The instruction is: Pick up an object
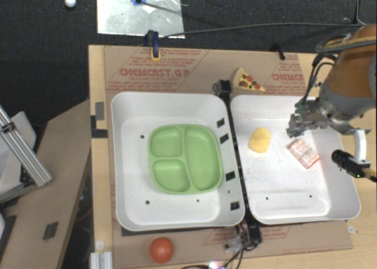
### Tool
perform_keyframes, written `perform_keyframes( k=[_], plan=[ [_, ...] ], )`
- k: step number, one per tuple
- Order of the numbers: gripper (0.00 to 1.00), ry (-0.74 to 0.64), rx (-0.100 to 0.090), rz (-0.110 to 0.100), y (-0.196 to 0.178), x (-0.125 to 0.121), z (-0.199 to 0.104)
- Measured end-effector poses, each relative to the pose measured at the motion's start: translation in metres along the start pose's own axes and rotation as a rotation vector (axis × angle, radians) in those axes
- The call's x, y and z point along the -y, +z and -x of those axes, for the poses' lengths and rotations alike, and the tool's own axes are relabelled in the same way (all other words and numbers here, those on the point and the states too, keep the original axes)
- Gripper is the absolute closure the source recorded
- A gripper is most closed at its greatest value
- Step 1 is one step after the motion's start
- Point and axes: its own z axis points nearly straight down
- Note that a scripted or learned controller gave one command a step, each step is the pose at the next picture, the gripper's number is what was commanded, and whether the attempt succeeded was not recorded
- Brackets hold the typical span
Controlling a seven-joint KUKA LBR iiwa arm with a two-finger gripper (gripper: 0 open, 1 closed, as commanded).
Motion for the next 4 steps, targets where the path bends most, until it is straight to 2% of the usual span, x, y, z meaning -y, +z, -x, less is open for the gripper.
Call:
perform_keyframes(
  k=[1,3,4],
  plan=[
    [1.0,0.0,-0.001,-0.002,-0.012,-0.001,0.0],
    [1.0,-0.007,-0.003,-0.002,-0.035,0.006,-0.11],
    [1.0,-0.006,-0.003,-0.004,-0.024,0.016,-0.158]
  ],
)
